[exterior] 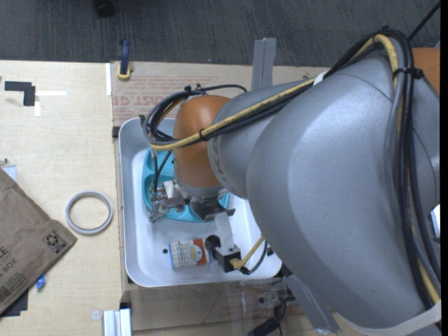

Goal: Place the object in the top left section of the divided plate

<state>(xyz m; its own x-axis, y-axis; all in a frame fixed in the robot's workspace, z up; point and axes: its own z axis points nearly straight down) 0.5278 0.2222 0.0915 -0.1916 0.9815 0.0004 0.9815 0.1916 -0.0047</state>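
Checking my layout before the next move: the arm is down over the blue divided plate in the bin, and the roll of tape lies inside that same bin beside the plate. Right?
Not quite. The arm is down over the blue divided plate in the white bin, but the camera view shows the roll of tape outside that bin, on the bench to its left.

Robotics lab: bench (56, 138), tape roll (89, 211), carpet (210, 12).

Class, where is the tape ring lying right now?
The tape ring lies on the bench, left of the white bin, beside the brown paper bag.
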